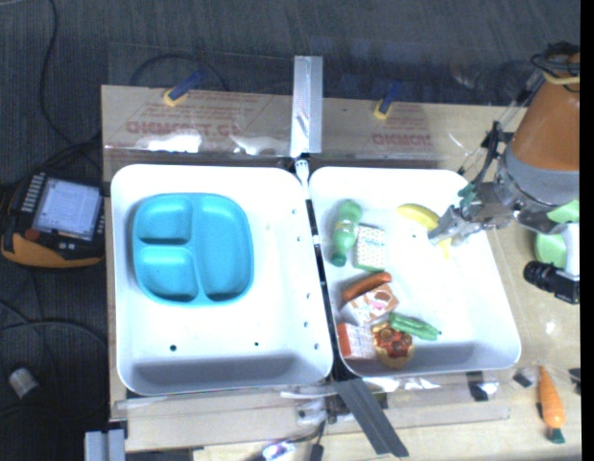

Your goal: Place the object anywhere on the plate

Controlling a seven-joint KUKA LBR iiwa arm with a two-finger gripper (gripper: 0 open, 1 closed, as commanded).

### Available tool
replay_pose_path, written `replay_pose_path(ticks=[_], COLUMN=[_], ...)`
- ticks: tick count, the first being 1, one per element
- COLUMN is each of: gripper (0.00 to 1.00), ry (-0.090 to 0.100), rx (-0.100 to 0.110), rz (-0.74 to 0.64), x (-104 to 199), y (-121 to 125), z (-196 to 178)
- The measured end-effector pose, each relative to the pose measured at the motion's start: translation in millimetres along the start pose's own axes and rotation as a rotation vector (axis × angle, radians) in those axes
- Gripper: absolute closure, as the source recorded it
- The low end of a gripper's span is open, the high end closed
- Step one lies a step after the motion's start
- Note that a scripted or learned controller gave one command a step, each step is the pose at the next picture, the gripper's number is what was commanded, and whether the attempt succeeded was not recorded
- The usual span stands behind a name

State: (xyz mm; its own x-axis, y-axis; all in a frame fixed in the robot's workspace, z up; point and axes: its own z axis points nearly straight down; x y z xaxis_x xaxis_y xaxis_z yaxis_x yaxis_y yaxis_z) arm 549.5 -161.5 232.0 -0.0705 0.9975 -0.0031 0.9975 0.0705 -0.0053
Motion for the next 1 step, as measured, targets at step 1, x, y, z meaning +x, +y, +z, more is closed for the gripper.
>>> replay_pose_path(ticks=[1], gripper=[1.0], ry=[0.001], rx=[-0.002], rz=[-0.214], x=[69.1], y=[27.5], z=[-54.6])
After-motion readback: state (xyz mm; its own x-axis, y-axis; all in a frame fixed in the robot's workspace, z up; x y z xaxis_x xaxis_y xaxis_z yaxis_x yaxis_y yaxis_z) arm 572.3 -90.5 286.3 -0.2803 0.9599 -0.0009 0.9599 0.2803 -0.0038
